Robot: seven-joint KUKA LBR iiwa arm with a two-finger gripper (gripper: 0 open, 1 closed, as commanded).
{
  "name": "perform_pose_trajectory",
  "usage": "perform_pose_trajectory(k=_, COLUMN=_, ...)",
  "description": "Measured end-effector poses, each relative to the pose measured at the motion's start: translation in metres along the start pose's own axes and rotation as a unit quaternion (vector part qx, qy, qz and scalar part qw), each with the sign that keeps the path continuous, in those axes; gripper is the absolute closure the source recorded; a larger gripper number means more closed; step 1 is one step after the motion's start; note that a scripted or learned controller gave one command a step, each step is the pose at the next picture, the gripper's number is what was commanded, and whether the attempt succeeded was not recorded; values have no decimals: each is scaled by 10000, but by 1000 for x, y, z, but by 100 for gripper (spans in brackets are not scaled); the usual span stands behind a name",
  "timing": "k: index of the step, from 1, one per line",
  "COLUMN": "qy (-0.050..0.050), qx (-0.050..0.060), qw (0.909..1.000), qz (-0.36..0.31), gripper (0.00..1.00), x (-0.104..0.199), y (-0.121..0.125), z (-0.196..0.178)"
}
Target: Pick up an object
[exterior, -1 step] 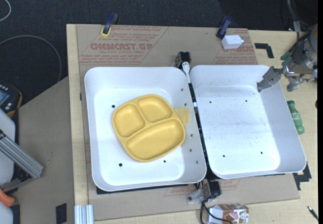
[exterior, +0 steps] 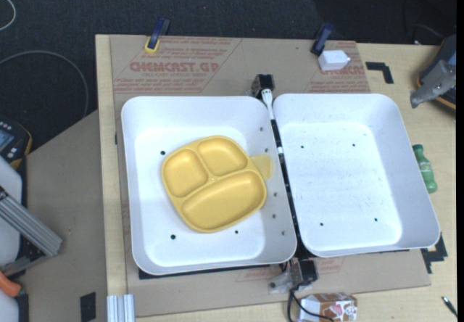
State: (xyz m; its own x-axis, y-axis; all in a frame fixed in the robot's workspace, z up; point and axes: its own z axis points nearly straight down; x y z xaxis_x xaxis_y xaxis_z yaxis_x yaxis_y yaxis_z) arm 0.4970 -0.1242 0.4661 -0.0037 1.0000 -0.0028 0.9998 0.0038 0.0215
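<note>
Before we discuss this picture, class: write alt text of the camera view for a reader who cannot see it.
A yellow divided plate lies in the left white bin of two shallow bins set side by side on a cardboard-covered bench. The right white bin sits beside it, and the grey robot gripper hangs at the right edge, away from the plate.

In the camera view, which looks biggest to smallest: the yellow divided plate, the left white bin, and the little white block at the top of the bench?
1. left white bin
2. yellow divided plate, lying inside that bin
3. white block
</note>
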Motion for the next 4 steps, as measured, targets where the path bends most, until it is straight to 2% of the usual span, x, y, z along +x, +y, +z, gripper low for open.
perform_pose_trajectory(k=1, qy=15, qx=46, qw=10000, qz=-17, gripper=0, x=63, y=-16, z=-75)
perform_pose_trajectory(k=2, qy=3, qx=72, qw=10000, qz=10, gripper=100, x=60, y=-15, z=-81)
perform_pose_trajectory(k=3, qy=17, qx=150, qw=9999, qz=19, gripper=100, x=71, y=-18, z=5)
perform_pose_trajectory(k=4, qy=20, qx=166, qw=9999, qz=19, gripper=100, x=85, y=-21, z=105)
